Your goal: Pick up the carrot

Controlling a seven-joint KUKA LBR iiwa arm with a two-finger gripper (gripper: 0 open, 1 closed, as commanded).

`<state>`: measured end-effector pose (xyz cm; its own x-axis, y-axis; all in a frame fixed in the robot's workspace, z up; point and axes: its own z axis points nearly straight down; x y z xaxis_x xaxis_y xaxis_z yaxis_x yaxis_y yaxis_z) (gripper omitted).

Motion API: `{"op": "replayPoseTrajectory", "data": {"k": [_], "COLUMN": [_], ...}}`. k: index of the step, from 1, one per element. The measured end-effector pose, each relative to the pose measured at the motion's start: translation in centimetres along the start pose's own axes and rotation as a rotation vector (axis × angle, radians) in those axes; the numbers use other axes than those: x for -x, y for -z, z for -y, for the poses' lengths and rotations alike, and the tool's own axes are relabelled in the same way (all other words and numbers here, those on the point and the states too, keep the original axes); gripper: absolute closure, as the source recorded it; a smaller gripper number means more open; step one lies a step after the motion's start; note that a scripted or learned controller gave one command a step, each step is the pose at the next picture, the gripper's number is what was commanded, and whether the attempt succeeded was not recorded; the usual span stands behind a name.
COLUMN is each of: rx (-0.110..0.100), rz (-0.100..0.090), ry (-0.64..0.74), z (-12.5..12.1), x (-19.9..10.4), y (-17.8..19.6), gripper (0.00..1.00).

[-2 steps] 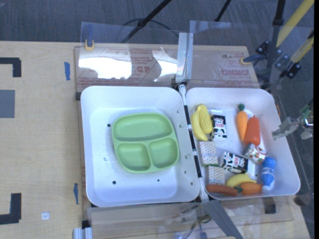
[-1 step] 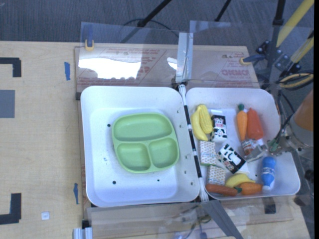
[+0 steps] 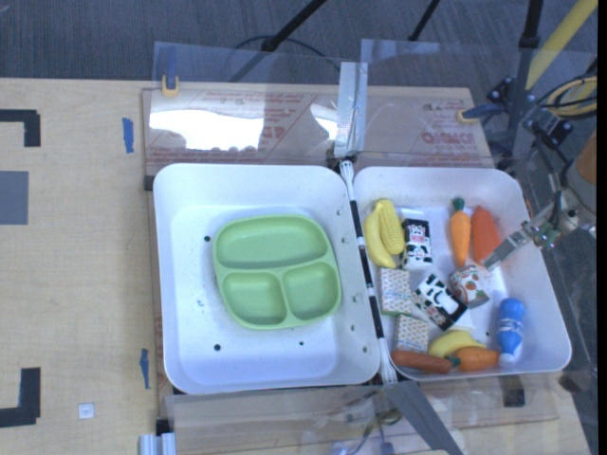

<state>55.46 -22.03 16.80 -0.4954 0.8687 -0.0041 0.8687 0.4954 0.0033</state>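
The carrot (image 3: 460,236), orange with a green top, lies lengthwise in the upper part of the right bin (image 3: 541,282). A wider orange-red piece (image 3: 485,232) lies right beside it. My gripper (image 3: 500,253) reaches in from the right and sits low, just right of and below that orange-red piece, close to a small brown and white carton (image 3: 471,285). It is about a hand's width from the carrot and nothing shows in its hold. A second orange carrot-like piece (image 3: 475,356) lies at the bin's front edge.
The right bin is crowded: yellow corn (image 3: 383,232), two cow-print cartons (image 3: 415,242) (image 3: 439,299), crackers (image 3: 398,292), a banana (image 3: 452,341), a red-orange stick (image 3: 418,360) and a blue bottle (image 3: 510,325). The left bin (image 3: 180,254) holds a green divided plate (image 3: 276,270).
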Motion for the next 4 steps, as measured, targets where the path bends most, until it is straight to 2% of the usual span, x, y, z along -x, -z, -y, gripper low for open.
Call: {"op": "replayPoseTrajectory", "data": {"k": [1,2,3,4], "rx": [0.001,-0.004,0.006,0.002], "rz": [-0.002,-0.006,0.006,0.002], "ry": [0.309,0.69,0.687,0.372], "z": [-6.1,-9.8,-10.1,-9.1], "x": [3.6,2.8,2.9,0.2], "y": [-8.2,-8.2,-6.9,2.6], "gripper": [0.0,0.0,1.0,1.0]}}
